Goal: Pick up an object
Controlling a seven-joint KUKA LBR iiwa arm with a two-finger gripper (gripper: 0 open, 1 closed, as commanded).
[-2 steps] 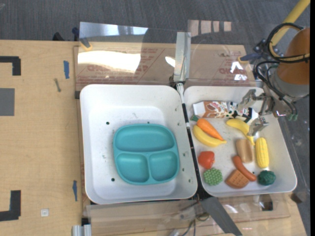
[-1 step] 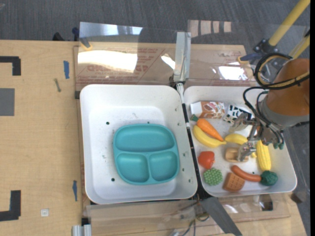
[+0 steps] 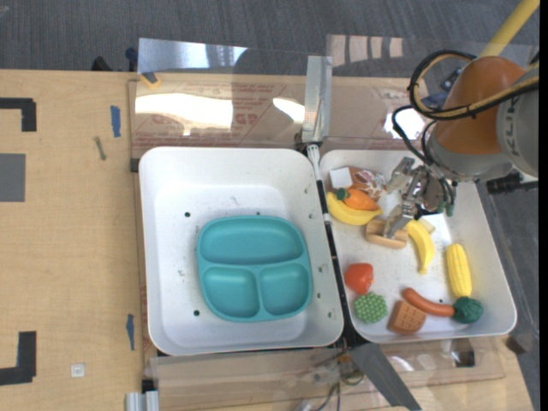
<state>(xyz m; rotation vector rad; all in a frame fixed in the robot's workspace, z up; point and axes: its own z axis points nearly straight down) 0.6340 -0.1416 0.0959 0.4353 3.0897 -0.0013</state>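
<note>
My gripper (image 3: 402, 212) hangs low over the upper middle of the right bin (image 3: 497, 289), under the grey wrist with the orange band. Its tip is right at a tan bread-like piece (image 3: 385, 238). A large yellow banana (image 3: 349, 213) with an orange piece (image 3: 363, 201) on it lies just left of the gripper. A smaller banana (image 3: 420, 243) lies just right of it. Nothing is visibly lifted.
The right bin also holds a corn cob (image 3: 459, 269), a red tomato (image 3: 359, 275), a green broccoli (image 3: 370, 306), a waffle (image 3: 408, 317), a carrot (image 3: 432, 304) and small white-red items (image 3: 353, 178). A teal divided tray (image 3: 253, 265) sits in the left bin (image 3: 163, 229).
</note>
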